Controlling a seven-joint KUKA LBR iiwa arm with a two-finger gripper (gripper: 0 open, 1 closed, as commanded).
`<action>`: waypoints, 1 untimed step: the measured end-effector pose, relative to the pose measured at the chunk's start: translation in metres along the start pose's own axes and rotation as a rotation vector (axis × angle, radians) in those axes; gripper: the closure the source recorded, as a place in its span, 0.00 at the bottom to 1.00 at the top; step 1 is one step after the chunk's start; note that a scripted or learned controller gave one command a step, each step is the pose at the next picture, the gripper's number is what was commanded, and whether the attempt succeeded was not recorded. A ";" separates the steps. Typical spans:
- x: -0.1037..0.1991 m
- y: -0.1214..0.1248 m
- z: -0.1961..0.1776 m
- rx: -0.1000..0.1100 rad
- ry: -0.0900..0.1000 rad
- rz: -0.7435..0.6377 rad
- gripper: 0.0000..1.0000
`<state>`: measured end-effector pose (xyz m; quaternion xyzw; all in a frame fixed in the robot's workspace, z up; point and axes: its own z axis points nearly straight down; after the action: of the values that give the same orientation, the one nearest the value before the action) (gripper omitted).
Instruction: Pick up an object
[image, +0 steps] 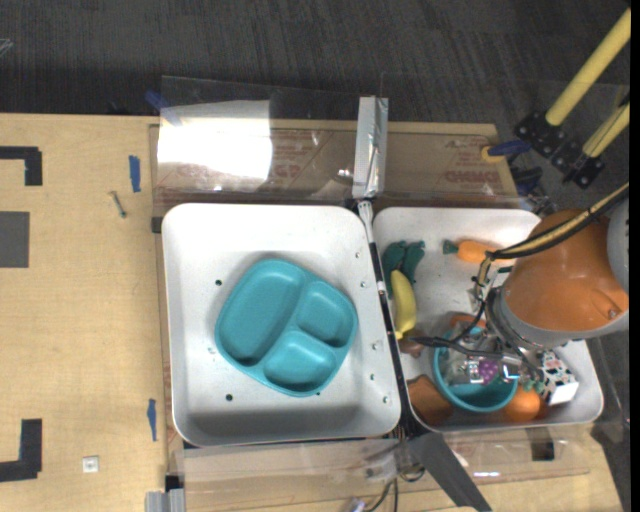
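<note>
The teal bowl (478, 392) sits at the near side of the right bin (440, 222), among a banana (402, 302) and an orange fruit (524, 404). The gripper (478, 368) is lowered into it; finger state cannot be determined. Step: grasp attempt. Next: close, then lift vertically.

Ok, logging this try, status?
Gripper low over teal bowl in right bin. No object seen held. Banana and carrot nearby.
</note>
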<state>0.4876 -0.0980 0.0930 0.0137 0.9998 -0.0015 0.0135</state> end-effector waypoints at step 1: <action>-0.062 0.016 -0.150 -0.001 0.007 -0.011 1.00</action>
<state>0.5456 -0.0829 0.2442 0.0084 0.9999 -0.0008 0.0099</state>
